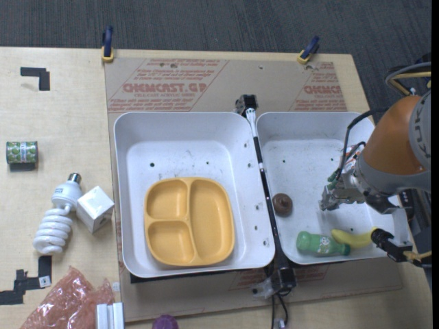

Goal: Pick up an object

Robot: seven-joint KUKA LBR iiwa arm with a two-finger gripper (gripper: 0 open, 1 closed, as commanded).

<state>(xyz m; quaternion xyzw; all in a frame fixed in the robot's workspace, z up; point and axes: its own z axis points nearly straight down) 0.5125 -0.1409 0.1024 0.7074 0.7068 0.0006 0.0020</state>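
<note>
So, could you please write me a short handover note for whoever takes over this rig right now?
Gripper: low over the right bin, nothing visibly held; finger state unclear.
Right bin holds a brown round object near its left wall, and a green bottle with a yellow banana touching or just beside its right end, along the near wall.
Left bin holds a yellow divided plate.
Done: arm is reaching into the right bin.
Left: grasp and lift one object; the banana and bottle look nearest to the gripper.
</note>
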